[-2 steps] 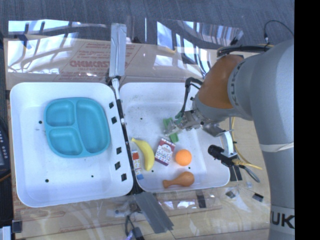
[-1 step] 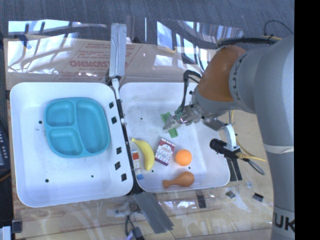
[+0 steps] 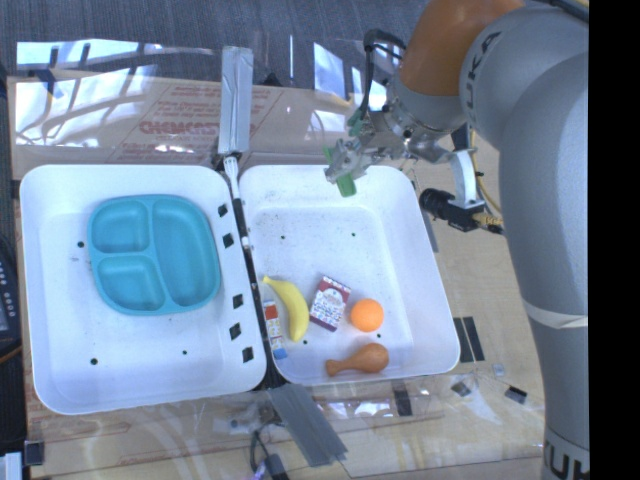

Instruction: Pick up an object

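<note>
My arm: it fills the right side of the frame, grey, with the orange band at the top centre-right.
My claw: it hangs over the far rim of the right bin, upper centre of the frame, with a small green thing at its tip.
Grasp: I cannot tell whether my claw is clenched or released, nor whether the green thing is actually held.
Right bin: white and shallow, centre-right of the frame; its things all lie along the near edge.
Banana: lower left of the right bin, beside the dividing wall.
Small red box: just right of the banana.
Orange ball: just right of the red box.
Brown drumstick: nearest the bin's front rim, below the ball.
Left bin: white, left half of the frame.
Blue divided tray: lying flat in the upper part of the left bin.
</note>
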You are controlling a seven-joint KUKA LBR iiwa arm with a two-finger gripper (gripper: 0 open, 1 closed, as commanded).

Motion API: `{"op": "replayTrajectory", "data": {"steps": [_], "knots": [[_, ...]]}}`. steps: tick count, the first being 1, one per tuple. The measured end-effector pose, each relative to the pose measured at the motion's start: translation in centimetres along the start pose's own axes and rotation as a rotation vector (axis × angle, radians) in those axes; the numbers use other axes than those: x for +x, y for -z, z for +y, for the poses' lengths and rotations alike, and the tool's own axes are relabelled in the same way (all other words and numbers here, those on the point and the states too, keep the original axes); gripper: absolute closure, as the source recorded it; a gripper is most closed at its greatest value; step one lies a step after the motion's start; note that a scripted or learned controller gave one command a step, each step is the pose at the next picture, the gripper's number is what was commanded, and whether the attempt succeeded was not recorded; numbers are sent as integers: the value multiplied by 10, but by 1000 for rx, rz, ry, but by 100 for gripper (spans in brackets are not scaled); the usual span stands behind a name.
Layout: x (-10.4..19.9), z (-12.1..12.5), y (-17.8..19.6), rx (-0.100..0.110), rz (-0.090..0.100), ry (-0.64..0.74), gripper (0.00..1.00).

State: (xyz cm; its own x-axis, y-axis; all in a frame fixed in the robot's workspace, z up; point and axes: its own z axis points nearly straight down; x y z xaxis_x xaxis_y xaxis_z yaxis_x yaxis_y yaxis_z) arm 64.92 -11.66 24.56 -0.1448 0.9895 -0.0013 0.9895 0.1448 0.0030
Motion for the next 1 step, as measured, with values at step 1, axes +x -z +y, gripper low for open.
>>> {"op": "replayTrajectory", "data": {"steps": [1], "knots": [[11,-1,67,3,0,128,100]]}}
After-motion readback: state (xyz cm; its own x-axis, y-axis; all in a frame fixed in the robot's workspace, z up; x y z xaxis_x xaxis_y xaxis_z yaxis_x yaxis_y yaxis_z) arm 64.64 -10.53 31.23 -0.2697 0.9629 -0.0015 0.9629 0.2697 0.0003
